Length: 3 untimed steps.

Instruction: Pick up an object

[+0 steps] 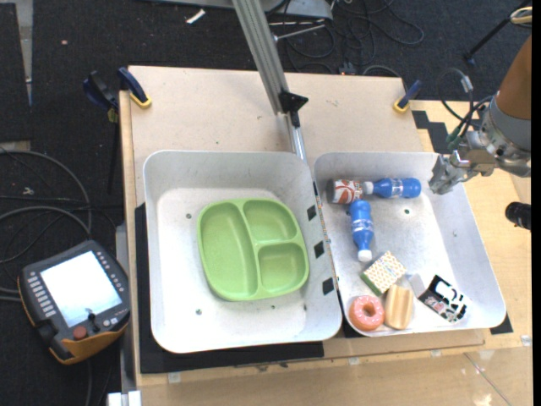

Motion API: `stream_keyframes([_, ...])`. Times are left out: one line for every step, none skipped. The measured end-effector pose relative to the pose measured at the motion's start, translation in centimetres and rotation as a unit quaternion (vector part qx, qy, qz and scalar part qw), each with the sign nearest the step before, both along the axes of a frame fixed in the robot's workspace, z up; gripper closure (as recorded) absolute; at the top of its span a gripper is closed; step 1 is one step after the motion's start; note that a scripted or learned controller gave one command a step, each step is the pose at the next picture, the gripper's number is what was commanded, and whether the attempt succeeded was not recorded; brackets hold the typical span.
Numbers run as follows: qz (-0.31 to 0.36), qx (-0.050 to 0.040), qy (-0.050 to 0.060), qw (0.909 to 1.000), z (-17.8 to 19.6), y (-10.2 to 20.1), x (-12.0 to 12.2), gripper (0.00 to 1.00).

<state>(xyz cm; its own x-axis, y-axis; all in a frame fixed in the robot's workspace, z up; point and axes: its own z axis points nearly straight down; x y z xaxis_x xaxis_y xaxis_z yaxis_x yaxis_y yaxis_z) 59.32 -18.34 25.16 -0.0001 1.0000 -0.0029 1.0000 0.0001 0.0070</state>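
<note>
The right bin (456,235) holds two blue bottles: one lies along the far side (393,188) beside a red and white can (343,192), the other (361,227) lies lengthwise below them. Near the front sit a speckled yellow-green block (383,271), a pink doughnut (366,312), a tan bread roll (398,305) and a small black and white object (443,299). My gripper (443,178) hangs at the bin's far right rim, just right of the far bottle, with nothing seen between its fingers.
A green divided plate (253,248) lies in the left bin (169,227). A grey pole (264,49) slants across the back of the bench. Clamps (135,90) sit at the bench corners. A handheld controller (72,299) lies left of the bench.
</note>
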Motion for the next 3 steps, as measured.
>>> stream_keyframes([0.001, 0.0008, 0.002, 1.0000, 1.6, 0.0, 0.1, 1.00])
stream_keyframes([0.004, 0.0022, 0.004, 1.0000, 0.3, 4.8, -0.6, 1.00])
stream_keyframes([0.004, 0.0027, 0.004, 1.0000, 0.4, 10.7, -2.4, 1.00])
